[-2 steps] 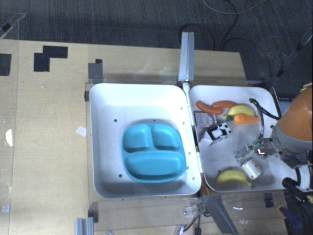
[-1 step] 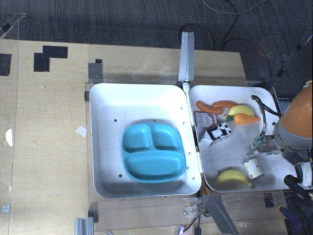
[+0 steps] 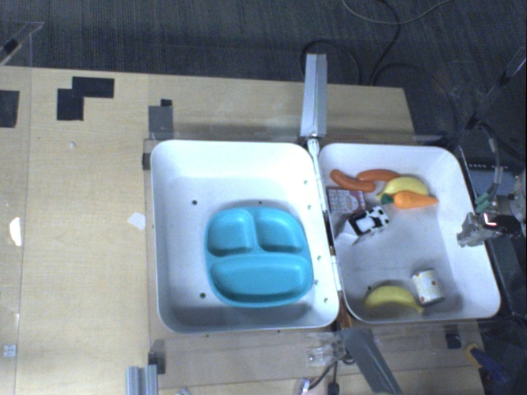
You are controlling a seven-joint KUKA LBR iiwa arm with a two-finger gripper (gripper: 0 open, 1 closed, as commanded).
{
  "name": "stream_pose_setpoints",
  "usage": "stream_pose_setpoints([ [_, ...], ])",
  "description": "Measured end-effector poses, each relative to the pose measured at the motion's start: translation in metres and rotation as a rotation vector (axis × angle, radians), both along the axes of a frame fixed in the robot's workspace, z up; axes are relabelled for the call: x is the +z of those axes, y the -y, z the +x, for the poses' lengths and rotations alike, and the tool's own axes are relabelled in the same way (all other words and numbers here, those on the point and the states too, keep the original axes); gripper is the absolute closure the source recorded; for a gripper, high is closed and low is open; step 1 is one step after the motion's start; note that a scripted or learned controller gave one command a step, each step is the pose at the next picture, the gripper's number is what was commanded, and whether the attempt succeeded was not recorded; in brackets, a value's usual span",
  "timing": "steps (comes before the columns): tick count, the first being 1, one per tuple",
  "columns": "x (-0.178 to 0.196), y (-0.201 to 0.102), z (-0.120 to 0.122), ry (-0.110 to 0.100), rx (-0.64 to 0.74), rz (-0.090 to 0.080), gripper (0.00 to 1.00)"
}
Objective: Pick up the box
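Find the box [image 3: 368, 220], small and patterned black and white, in the right bin [image 3: 461, 171], toward that bin's nine o'clock side and close to the wall shared with the left bin [image 3: 165, 220]. Lies tilted, with its long axis seemingly running from about eight o'clock to two o'clock, though too small to be sure. Sits just below the carrot [image 3: 414, 201] and yellow banana [image 3: 405, 187], beside a grey packet [image 3: 339, 199] at its ten o'clock.

Place the gripper [image 3: 486, 225] at the right bin's three o'clock rim, low-contrast and blurred there. Cannot tell how wide the claw stands; holds nothing visible.

From the gripper, look almost straight toward nine o'clock for the box, well apart across bare bin floor. Probably calls for a level sweep that way, then a descent with the wrist turned square to the tilted axis, keeping clear of the carrot tip.
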State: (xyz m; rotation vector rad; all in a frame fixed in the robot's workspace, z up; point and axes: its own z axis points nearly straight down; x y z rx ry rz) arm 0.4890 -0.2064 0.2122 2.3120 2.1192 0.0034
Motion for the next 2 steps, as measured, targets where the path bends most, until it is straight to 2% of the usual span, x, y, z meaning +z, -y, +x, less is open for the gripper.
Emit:
stream_pose_setpoints([
  [1, 0.01, 0.0, 0.002, 0.003, 0.007, -0.002, 1.0],
  [2, -0.046, -0.072, 0.0, -0.004, -0.123, 0.002, 1.0],
])
